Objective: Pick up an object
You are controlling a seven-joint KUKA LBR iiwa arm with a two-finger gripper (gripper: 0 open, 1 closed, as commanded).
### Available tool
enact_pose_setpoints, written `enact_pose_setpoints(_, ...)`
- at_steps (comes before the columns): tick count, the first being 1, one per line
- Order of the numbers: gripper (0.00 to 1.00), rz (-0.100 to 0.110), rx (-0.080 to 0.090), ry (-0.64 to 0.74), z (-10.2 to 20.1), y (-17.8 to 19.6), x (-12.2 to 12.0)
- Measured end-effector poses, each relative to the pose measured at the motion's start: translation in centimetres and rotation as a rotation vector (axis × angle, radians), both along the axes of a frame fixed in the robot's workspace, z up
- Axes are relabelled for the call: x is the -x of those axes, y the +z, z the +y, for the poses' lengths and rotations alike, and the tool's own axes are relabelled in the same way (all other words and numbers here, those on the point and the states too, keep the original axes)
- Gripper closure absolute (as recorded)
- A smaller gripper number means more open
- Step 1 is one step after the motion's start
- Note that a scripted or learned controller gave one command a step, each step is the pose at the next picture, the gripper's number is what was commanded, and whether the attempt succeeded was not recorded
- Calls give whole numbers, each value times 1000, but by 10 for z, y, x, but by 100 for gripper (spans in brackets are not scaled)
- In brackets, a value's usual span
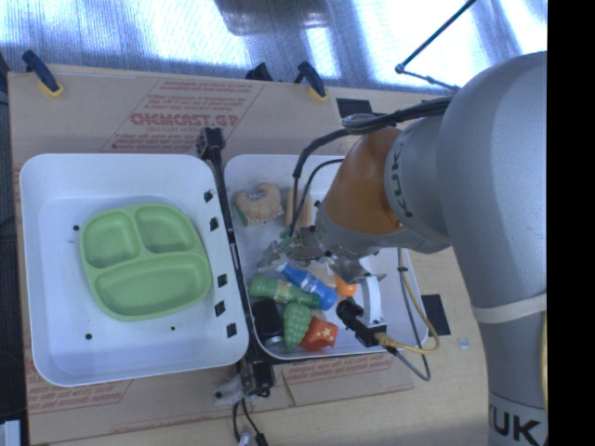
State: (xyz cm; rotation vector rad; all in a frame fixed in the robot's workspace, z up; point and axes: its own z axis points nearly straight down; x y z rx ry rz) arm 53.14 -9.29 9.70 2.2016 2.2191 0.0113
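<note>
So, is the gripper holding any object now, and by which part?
Cannot be told: the gripper is low over the toy pile in the right bin, and the wrist hides any hold.

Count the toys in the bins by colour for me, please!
Green: 3, the divided plate, a small piece, a bumpy toy
Blue: 1, the bottle
Orange-red: 1, the toy
Tan: 1, the pastry-like toy
Total: 6 that I can make out; the arm hides others.

The big grey arm [502, 156] comes in from the right and bends down low. Its orange band [367, 189] sits just above the wrist. The gripper [321, 254] points down, tucked under the wrist, so its tips are hard to see.
</note>
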Motion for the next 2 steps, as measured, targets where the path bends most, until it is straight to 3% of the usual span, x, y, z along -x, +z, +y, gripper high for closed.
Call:
enact_pose_setpoints(1,100,2,3,2,-2,10,0)
enact_pose_setpoints(2,100,20,-7,0,69,105,52)
